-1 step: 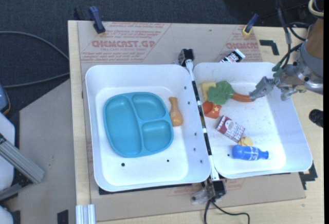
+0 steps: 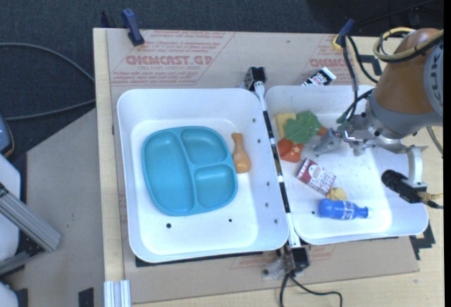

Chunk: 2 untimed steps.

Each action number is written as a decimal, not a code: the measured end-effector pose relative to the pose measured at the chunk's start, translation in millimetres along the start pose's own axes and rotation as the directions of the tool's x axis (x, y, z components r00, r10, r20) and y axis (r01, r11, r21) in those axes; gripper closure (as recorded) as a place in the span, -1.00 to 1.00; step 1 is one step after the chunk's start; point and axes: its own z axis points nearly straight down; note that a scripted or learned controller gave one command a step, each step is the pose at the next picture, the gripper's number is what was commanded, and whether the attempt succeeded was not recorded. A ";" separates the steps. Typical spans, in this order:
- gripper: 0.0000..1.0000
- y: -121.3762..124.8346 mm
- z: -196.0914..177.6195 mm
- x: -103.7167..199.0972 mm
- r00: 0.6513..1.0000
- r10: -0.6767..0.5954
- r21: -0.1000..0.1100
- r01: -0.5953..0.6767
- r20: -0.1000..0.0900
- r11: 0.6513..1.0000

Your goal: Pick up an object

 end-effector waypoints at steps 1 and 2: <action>-1.00 72.0 37.3 35.3 1.000 -0.001 -0.004 0.001 0.003 1.000; 1.00 72.5 27.6 36.0 1.000 -0.002 -0.006 0.002 0.002 1.000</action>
